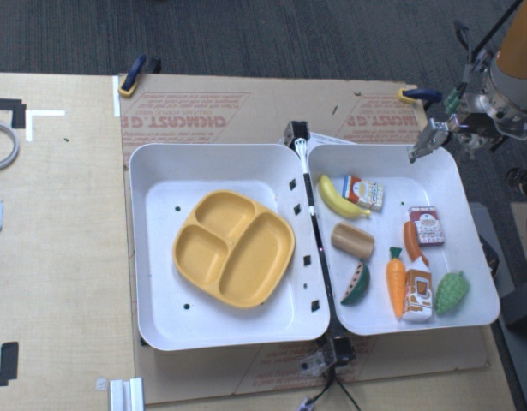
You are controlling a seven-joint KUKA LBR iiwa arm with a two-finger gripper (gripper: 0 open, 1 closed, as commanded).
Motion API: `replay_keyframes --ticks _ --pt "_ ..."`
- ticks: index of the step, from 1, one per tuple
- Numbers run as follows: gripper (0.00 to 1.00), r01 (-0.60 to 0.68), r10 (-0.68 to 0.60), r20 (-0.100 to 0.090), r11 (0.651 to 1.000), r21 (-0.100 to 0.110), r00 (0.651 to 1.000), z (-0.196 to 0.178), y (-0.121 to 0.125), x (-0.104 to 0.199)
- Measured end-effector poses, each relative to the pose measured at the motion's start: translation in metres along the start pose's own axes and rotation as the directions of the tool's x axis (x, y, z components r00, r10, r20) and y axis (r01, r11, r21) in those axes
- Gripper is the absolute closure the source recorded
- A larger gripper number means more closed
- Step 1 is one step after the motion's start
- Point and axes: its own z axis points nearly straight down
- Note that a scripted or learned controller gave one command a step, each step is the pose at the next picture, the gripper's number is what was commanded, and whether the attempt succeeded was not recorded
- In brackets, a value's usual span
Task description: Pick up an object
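Approach step, nothing picked yet. Gripper (428, 140) hangs over the right bin's (452, 171) far corner; can't tell its state from here. Banana (334, 198) and carton (363, 193) lie closest. Next: move inward over one item, descend.

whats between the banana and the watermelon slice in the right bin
In the camera view, a brown cylinder lies between the banana and the watermelon slice.

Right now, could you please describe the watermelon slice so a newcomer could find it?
Look in the right-hand white bin, along its near-left edge. The watermelon slice lies just below the brown cylinder, left of the carrot. It alone is red with a green rind.
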Motion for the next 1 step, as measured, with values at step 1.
replay_keyframes --ticks 1 --pt "0.00 0.064 -0.064 0.001 0.998 -0.005 0.998 0.1891 -0.0295 -0.0417"
